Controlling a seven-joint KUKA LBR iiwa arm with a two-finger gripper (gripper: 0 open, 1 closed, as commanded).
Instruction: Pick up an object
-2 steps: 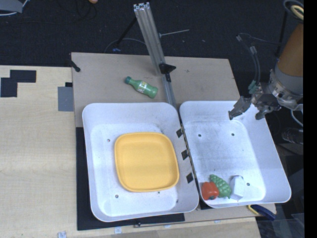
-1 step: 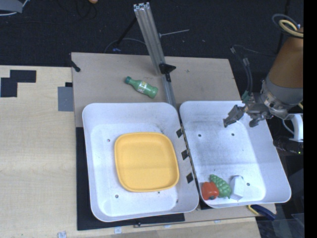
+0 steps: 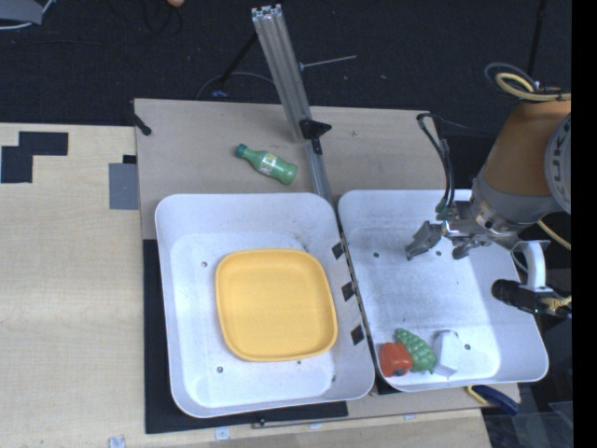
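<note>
Gripper [image 3: 438,241] hangs over right bin [image 3: 508,367], fingers seemingly apart and empty; should drop straight onto the toys [image 3: 409,353] in near corner, clear of wall.

Arm [image 3: 534,161] showing orange band, grey casing; dark metal end effector [image 3: 438,241]; black cable [image 3: 440,161] running alongside.

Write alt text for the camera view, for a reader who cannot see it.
A grey robot arm's gripper hangs over the right bin, which holds a red and green toy and a small white object near its front edge. The left bin holds a yellow plate; a green bottle lies behind it.
</note>
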